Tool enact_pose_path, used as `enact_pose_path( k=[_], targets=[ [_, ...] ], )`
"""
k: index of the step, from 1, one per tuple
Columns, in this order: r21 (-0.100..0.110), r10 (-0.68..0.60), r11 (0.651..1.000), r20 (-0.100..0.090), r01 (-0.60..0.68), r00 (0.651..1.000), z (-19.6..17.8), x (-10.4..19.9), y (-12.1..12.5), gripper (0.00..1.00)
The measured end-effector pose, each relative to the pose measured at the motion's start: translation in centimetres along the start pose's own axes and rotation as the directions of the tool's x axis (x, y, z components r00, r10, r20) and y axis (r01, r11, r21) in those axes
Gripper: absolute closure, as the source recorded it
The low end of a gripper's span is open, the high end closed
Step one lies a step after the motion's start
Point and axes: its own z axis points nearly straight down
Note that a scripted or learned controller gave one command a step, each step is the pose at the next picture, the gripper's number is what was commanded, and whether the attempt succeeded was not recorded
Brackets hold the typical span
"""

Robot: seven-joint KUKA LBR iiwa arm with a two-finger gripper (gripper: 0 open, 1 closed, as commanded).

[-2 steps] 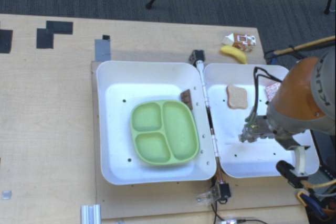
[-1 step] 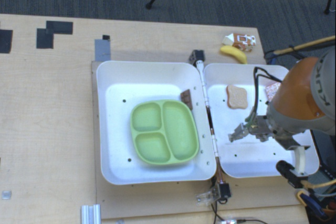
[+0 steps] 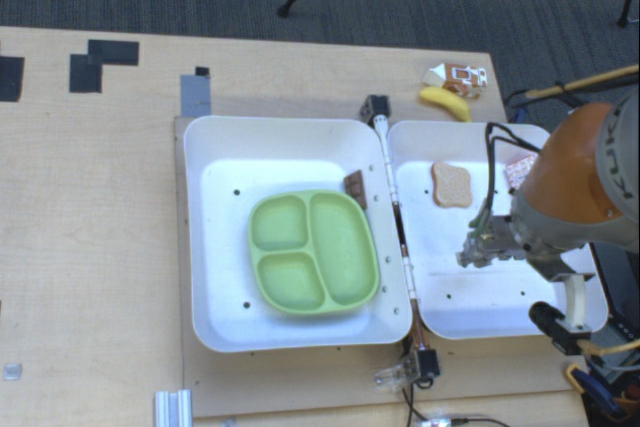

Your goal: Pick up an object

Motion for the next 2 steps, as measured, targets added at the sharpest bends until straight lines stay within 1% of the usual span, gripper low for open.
enact_pose_path(
  k=[1,2],
  targets=[
    [0.000,0.001,1.000,0.000,-0.001,1.000,0.0,0.0,0.0,0.00],
    [0.009,0.008,1.000,0.001,-0.008,1.000,3.0,1.1,-0.4,0.00]
  ],
)
